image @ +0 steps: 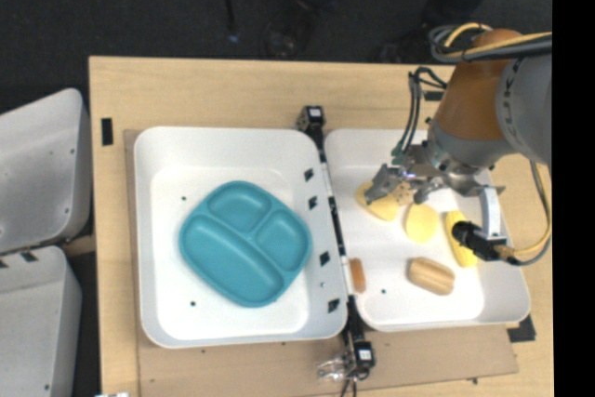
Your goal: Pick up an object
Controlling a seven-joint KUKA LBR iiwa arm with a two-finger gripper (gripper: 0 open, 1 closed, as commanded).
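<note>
Two bins: shallow white trays side by side on a pale wooden bench point(112, 98), left bin point(153, 293) and right bin point(502, 307) meeting along a seam with small black clips.
Arm: grey with an orange band point(469, 98), reaching in from the right and hanging over the upper part of the right bin; black and yellow cables loop around it.
Plate: a teal divided plate point(244, 242) with three compartments, lying flat in the middle of the left bin.
Gripper: point(402, 188) pointing down and leftward over the upper left of the right bin, its grey fingers spread apart, with nothing seen clamped between them.
Yellow pieces: one pale yellow piece point(381, 205) lies just under and beside the fingertips, whether touching I cannot tell; a second pale yellow piece point(421, 222) sits just to its right.
Bright yellow item: point(460, 242) near the right wall, partly behind a black part of the tool.
Brown block: a tan, rounded piece point(431, 275) lying low in the right bin.
Small stick: a thin orange-brown piece point(357, 274) against the right bin's left wall.
</note>
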